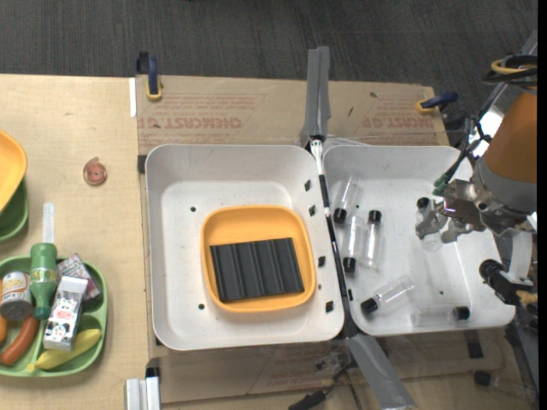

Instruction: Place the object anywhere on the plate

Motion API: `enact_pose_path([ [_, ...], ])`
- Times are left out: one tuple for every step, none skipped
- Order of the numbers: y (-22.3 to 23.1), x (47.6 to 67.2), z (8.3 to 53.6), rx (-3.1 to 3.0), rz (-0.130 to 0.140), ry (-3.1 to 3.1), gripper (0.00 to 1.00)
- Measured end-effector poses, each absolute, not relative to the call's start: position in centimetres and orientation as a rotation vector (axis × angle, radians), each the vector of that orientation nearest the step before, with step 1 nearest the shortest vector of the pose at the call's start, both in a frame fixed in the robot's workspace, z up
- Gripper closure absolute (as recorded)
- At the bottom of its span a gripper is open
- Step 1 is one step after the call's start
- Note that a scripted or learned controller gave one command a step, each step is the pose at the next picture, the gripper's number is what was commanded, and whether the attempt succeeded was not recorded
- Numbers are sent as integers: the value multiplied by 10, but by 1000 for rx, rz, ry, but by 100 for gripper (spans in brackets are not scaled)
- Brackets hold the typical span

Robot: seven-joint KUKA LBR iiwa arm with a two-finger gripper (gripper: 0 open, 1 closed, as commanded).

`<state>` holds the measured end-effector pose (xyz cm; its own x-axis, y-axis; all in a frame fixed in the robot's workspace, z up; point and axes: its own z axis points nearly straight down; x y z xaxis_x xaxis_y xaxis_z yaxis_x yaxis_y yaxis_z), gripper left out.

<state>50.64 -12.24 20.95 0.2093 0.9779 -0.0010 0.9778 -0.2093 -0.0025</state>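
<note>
The orange plate sits in the middle of the left bin, with a dark ribbed insert lying flat on it. Several clear vials with black caps lie in the right bin: one near the divider, one beside it, another along the divider, one nearer the front, and one at the near right. The hand hangs over the right side of that bin, well apart from the plate; how far its fingers are spread cannot be told, and no vial is seen between them. On the tabletop at far left rests a green tray of toy food.
</note>
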Motion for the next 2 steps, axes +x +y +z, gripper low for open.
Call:
enact_pose_path([
  [-145,563,202,-2223,5,-2219,100],
  [-137,631,259,-1944,3,-2470,100],
])
